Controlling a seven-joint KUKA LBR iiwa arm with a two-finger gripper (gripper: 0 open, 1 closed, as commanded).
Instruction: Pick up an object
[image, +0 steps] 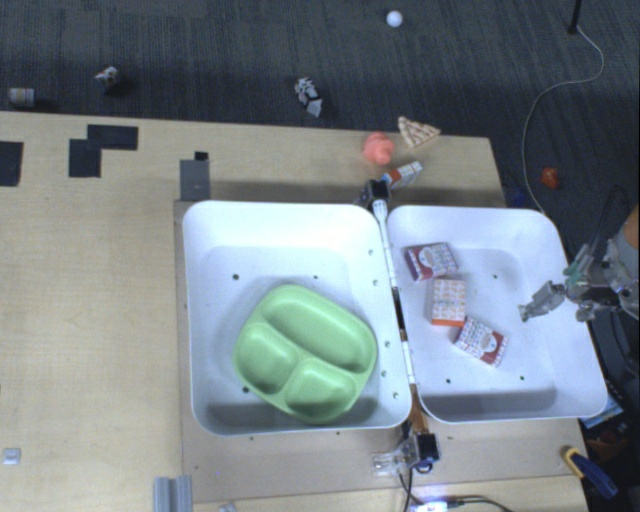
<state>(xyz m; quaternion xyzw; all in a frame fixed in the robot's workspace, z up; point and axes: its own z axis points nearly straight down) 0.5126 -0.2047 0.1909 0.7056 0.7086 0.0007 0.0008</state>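
Approach stage of a pick, judging by how things lie: nothing is lifted yet and no object sits between the fingers. Two shallow white bins sit side by side on a pale wooden counter (90, 300).

The right bin (530, 235) holds three small flat packets with red and white printing. One packet (431, 261) lies near the bin's upper left. A second packet (448, 300) lies just below it, close but apart. A third packet (481, 342) lies lower and to the right, tilted. The left bin (215, 240) holds a light green divided tray (305, 351), resting at a tilt toward the bin's lower half.

The robot's end effector (537, 304) reaches in from the right edge, over the right bin's right side. Its pale fingers point left and slightly downward, toward the packets. The fingers look parted, with nothing between them, though the part is small and somewhat blurred. Whether the tips touch the bin floor cannot be told from this slanted overhead angle.

The third packet is the nearest candidate, lying to the left of and a little below the fingertips, apart from them. A likely next move calls for travelling left across the bin, centring over a packet, lowering and closing. Flat packets lying flush on the bin floor may be hard to catch by their thin edges.

Small bits of clutter lie on the counter's far edge and on the dark floor beyond.
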